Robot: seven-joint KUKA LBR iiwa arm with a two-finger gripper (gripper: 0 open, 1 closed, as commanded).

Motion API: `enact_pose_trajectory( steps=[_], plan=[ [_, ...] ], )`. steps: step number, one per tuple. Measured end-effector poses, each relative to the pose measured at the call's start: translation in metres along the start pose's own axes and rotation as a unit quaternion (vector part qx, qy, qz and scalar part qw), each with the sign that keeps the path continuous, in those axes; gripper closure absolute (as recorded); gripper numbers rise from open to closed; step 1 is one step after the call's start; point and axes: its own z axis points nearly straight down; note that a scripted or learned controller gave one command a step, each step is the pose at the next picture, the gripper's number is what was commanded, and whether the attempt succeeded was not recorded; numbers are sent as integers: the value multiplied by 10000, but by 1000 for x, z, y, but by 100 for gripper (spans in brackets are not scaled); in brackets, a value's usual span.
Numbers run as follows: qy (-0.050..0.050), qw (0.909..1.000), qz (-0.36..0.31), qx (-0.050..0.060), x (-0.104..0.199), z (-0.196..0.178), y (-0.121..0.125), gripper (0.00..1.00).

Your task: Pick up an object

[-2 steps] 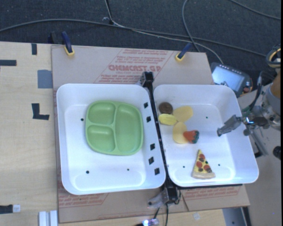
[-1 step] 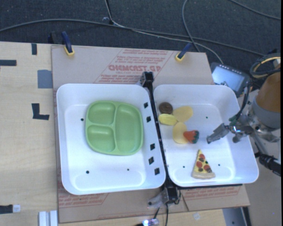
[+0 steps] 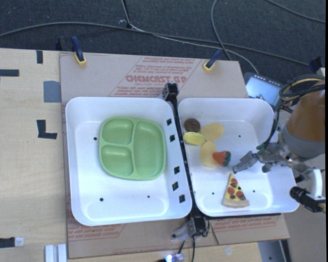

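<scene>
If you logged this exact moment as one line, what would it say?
claw: over right bin, holding nothing | nearest: pizza slice, strawberry | left bin: green plate

A green divided plate (image 3: 133,148) is lying in the left white bin (image 3: 79,190). Two blue-and-yellow clamps (image 3: 77,51) are gripping the cardboard sheet (image 3: 147,75) at the upper frame, cables (image 3: 169,34) trailing behind.

A dark grey carpet (image 3: 169,21) covered the floor beyond the bench, with black cables (image 3: 153,31) trailing across it. The light wooden bench top (image 3: 22,168) bore black tape marks (image 3: 44,129). A brown cardboard sheet (image 3: 153,75) was held by two yellow-tipped clamps (image 3: 78,52).
</scene>
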Motion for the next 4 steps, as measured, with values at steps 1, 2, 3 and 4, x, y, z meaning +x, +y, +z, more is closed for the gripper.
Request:
enact_pose_trajectory(
  steps=[1,2,3,4],
  plan=[
    [-10,10000,-2,-21,1,53,0,0],
    [-13,10000,-2,-34,0,39,1,100],
    [-16,10000,3,-45,-6,-21,-2,100],
    [-15,10000,1,-44,-8,-70,-11,100]
  ],
)
